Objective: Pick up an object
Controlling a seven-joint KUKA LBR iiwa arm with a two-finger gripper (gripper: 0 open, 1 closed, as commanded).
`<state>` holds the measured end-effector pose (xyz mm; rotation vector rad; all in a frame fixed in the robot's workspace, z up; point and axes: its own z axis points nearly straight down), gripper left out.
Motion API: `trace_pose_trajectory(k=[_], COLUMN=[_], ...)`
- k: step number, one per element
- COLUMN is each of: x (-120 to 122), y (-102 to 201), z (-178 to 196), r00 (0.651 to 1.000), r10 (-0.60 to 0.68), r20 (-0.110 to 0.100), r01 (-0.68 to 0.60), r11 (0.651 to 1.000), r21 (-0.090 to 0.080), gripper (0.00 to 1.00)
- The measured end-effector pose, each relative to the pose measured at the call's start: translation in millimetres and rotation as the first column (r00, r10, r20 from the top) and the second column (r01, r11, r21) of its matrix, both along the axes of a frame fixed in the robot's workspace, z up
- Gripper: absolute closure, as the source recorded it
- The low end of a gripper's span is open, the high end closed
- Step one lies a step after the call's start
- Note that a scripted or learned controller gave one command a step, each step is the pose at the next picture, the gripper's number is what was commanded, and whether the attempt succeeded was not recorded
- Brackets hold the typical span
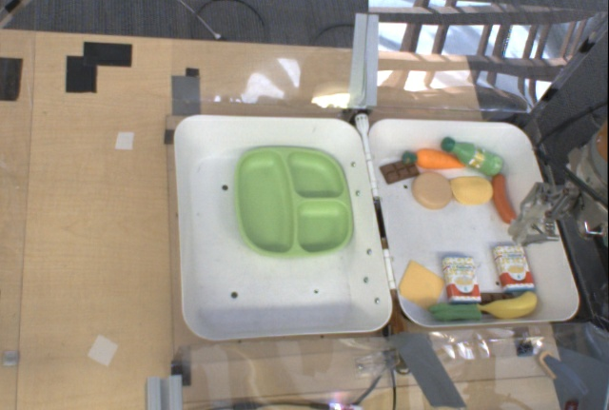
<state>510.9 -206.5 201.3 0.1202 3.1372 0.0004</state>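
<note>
End effector (533,220) half cut off, fingers unclear

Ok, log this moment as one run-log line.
task: pick up an object | tool: over right bin's right side, beside red sausage | nothing seen between fingers | left bin: green divided plate

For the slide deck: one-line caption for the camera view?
KUKA gripper poised over the right bin of toy food, beside a red sausage; green divided plate in the left bin.

The pincer (535,216) hangs low, arm reaching from the right.
</note>
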Motion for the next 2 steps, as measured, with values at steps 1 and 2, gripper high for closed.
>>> trace_pose_trajectory(k=[1, 2], x=[25.2, 24.9], y=[33.4, 32.7], z=[-4.4, -4.2], r00=[0.996, 0.996], r10=[0.092, 0.09], r20=[0.002, 0.002], r01=[-0.092, -0.09], r11=[0.996, 0.996], r21=[0.001, 0.0], gripper=[1.0, 0.0])
